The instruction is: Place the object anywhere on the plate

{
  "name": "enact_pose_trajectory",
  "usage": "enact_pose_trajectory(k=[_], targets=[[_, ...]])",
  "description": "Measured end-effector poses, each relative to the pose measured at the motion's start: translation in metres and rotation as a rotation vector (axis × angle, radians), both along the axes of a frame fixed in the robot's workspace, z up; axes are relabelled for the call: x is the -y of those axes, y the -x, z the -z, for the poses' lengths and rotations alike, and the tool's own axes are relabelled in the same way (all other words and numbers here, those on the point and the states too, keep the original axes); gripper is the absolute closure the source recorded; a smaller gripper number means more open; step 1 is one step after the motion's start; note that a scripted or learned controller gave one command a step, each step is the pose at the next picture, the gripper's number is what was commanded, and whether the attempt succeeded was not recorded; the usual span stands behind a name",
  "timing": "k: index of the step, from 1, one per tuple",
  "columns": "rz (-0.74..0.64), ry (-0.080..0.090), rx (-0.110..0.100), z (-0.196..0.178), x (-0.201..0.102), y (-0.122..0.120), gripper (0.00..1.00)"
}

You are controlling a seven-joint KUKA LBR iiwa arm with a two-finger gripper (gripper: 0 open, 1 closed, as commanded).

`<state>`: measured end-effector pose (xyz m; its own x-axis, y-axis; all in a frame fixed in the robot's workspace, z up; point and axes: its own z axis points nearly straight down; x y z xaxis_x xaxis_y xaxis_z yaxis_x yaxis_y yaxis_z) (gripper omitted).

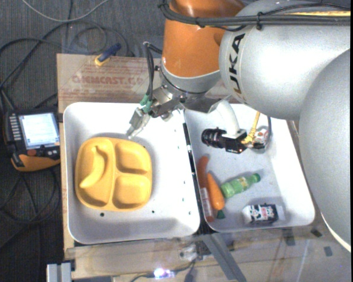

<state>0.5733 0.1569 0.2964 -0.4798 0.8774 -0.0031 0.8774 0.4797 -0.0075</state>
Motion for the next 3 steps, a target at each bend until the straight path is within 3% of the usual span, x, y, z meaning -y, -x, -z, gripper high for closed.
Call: enact_pose_trajectory(k=[1, 3], targets=[[-0.167, -0.002, 0.001, -0.118, -0.03, 0.018, 0.0], [-0.346, -0.002, 0.0, -0.135, -0.064, 0.04, 0.0]])
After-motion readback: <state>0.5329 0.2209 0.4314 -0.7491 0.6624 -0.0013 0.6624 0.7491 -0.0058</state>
